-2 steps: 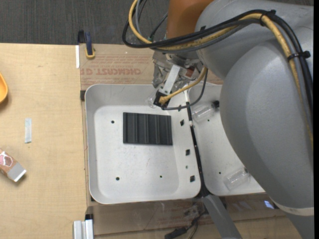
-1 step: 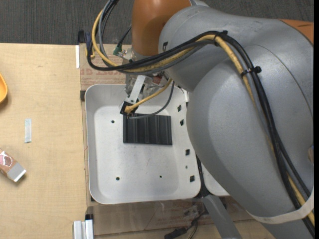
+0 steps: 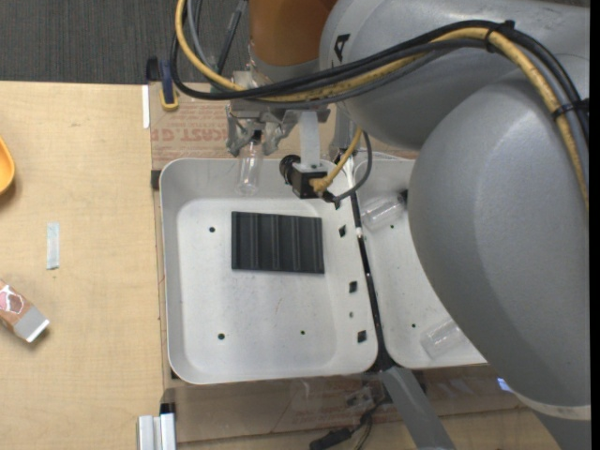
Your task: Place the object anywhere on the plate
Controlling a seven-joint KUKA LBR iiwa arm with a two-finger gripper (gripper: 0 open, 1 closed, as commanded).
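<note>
Camera view

Claw: the claw (image 3: 251,162) hangs from the orange-banded wrist over the far rim of the left bin; its clear fingers (image 3: 247,172) point down, and whether they are apart or together cannot be told.

Left bin: the left bin (image 3: 187,345), white and shallow, lies below and in front of the claw. A dark ribbed plate (image 3: 277,243) lies flat on its floor, just in front of the claw and slightly to its right.

Right bin: the right bin (image 3: 412,336) sits to the claw's right, touching the left bin; the grey arm (image 3: 487,186) covers most of it.

Task's object: which thing it is cannot be told; nothing shows on the plate.

Desk: the wooden desk (image 3: 84,157) stretches to the claw's left. On it lie a small grey strip (image 3: 52,247), a red-and-white packet (image 3: 19,313) and an orange item (image 3: 5,165) at the picture's edge, all well apart from the claw.

Cables: yellow-and-black cables (image 3: 202,64) loop around the wrist above the claw.
</note>
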